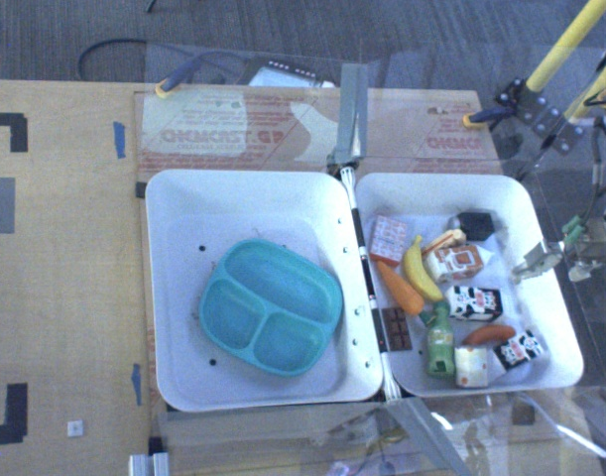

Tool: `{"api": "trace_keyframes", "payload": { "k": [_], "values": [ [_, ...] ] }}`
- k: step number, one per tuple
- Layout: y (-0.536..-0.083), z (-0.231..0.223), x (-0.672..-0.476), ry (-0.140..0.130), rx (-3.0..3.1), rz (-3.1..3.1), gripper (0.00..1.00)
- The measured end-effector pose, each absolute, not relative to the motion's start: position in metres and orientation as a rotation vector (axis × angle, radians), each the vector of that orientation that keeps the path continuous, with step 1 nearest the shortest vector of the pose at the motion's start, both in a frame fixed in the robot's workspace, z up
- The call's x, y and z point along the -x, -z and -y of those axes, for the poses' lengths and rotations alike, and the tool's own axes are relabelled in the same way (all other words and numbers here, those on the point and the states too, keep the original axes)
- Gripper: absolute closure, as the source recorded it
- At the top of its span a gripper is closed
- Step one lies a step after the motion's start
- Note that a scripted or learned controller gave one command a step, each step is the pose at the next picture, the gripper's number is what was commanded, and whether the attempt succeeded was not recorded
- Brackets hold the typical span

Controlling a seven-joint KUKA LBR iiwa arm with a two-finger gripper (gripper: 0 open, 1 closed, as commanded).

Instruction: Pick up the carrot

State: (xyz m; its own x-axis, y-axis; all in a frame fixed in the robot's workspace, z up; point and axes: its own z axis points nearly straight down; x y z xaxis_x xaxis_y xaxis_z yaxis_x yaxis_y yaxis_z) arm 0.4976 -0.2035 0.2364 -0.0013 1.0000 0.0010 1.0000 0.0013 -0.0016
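Camera view looked down at a slant on the worktop (64, 266), where two shallow white bins sat side by side. The left bin (183, 206) carried a teal sectioned plate (272, 306) lying flat near its middle, apart from the clutter — probably kept there as a place to put things down.

The right bin (550, 315) held a loose heap of toy groceries. The carrot (399, 287) lay on the bin floor near the left wall, running slantwise from upper left to lower right, with a banana (420, 269) touching its right side and a green bottle (439, 345) just beyond its lower end. So packed in, its left flank by the wall looked like the freer side for a grip, though the wall would crowd a finger there.

Other pieces sat around: a pink box (389, 235), a black-and-white carton (474, 302), a dark block (475, 224), and a second orange piece (489, 334) lower right, which might be mistaken for the target.

At the right rim a pale metal part — likely the end effector (537, 260) — reached in, well apart from the carrot. It was small and blurred against clear sheeting, and I could not tell whether it was spread or pressed together. Nothing was visibly held.
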Motion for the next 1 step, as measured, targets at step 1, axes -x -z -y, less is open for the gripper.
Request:
{"api": "trace_keyframes", "payload": {
  "k": [1],
  "values": [
    [-0.1225, 0.1739, -0.5616, 0.016, 2.324, 2.134, 0.0]
  ]
}}
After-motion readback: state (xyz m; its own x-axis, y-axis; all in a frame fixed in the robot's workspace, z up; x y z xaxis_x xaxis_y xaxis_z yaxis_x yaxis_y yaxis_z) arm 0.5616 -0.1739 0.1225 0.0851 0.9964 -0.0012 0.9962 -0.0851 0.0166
